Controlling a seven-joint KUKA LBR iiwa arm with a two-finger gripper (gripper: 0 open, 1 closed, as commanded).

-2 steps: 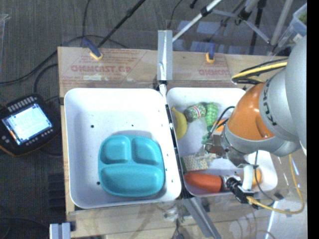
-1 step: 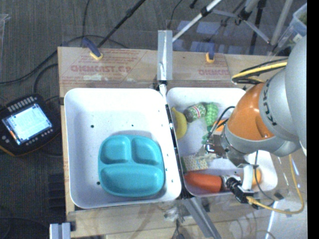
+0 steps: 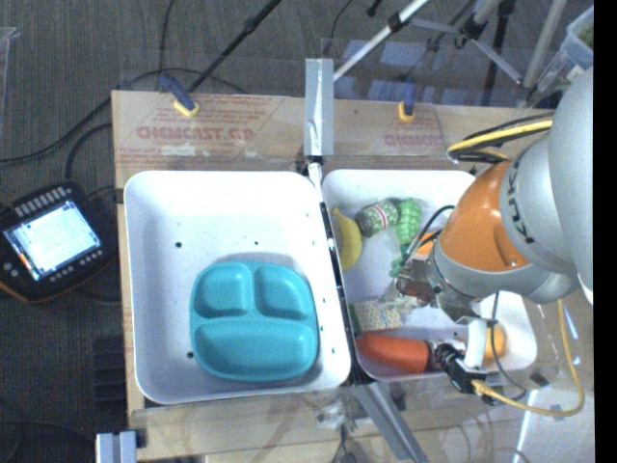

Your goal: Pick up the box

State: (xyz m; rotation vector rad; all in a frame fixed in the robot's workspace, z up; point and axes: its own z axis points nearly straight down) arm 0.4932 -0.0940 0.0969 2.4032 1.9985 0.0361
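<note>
Operator: Locating the target first. Where is the box (image 3: 378, 313)?

Technician: Reference landmark: the orange-red item (image 3: 393, 352) at the near edge of the right bin (image 3: 339, 193). The box lies just behind it, touching or nearly so. It appears as a small patterned carton, lying flat, close to the wall shared with the left bin (image 3: 154, 258). A yellow item (image 3: 348, 238) lies further behind the landmark, and a green item (image 3: 410, 218) beyond that, toward the far side.

Operator: Status of the gripper (image 3: 416, 284)?

Technician: It is positioned behind the landmark and just to the right of the box, low in the bin. The arm's wrist (image 3: 482, 249) covers it; whether it is released or clenched cannot be determined.

Operator: Handling properties?

Technician: Judged as light, thin cardboard: stiff along its edges, liable to dent across its broad face, with a moderately slick printed surface. Not fragile.

Operator: Recommended grasp location?

Technician: Across the narrow width, on opposing side edges near the middle. Risk: the landmark and the bin wall crowd it, leaving little clearance on those sides.
</note>
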